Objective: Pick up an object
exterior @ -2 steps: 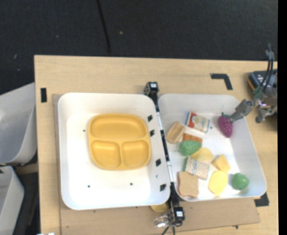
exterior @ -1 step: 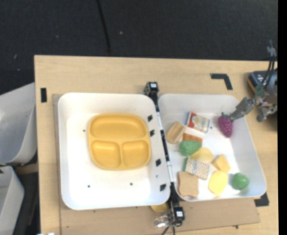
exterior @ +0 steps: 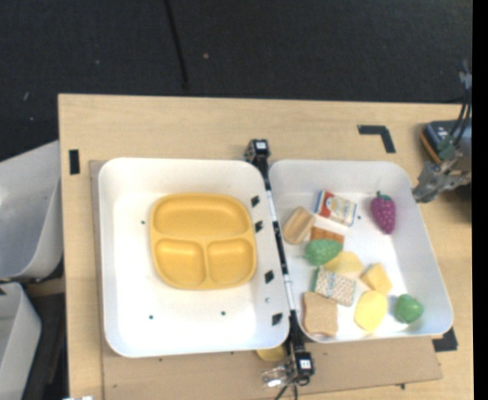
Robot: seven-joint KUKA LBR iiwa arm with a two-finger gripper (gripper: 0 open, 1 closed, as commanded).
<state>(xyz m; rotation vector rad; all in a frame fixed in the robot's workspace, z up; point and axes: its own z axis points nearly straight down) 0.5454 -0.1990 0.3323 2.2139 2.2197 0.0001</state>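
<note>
From the overhead camera, the gripper (exterior: 440,177) is parked at the right edge, just outside the right bin (exterior: 394,172), and honestly I can't tell whether it's released or clenched. Nothing's picked yet. All the toy food sits in that bin: grapes (exterior: 383,212), a small box (exterior: 336,207), a green ball (exterior: 408,308). The left bin (exterior: 127,323) has a yellow tray (exterior: 202,240). Whole task still to do.
</note>
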